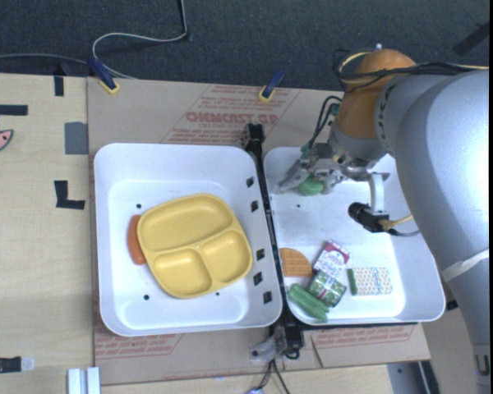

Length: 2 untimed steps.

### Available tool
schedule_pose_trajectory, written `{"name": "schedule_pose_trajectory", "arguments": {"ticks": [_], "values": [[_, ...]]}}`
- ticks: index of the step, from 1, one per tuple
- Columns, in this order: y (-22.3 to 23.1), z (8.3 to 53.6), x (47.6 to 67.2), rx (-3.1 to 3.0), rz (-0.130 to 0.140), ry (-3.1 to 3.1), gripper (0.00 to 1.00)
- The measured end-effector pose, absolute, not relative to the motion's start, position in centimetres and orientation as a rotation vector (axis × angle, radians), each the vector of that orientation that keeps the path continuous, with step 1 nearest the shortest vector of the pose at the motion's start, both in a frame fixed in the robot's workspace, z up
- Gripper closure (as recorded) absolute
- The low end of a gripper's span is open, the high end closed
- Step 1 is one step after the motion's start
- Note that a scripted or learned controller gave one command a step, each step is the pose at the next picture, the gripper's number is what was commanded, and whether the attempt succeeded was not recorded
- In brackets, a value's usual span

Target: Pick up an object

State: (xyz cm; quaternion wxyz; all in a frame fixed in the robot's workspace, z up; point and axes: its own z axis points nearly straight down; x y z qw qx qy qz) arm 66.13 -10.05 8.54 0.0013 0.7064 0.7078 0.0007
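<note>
My gripper (312, 179) hangs low over the back left of the right bin (411, 302). Its fingers stand apart on either side of a small green object (311, 188) on the bin floor, so it is open. Whether they touch the object I cannot tell. Along the bin's front lie a tan round piece (294, 261), a pink and green packet (329, 272), a green pod-shaped item (310, 302) and a small pale patterned block (370, 281).
The left bin (115, 302) holds a yellow divided plate (194, 245) with an orange-red item (135, 241) poking out at its left. A black clip-lined divider (261, 220) separates the bins. The grey arm (444, 162) covers the right bin's right side.
</note>
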Motion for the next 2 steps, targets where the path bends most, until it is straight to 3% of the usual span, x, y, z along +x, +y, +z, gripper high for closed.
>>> {"name": "schedule_pose_trajectory", "arguments": {"ticks": [1, 2], "values": [[-10.1, 9.7, 66.2, 2.215, 0.0, 2.223, 1.0], [-5.4, 23.5, 63.3, 2.218, 0.001, 2.223, 1.0]]}}
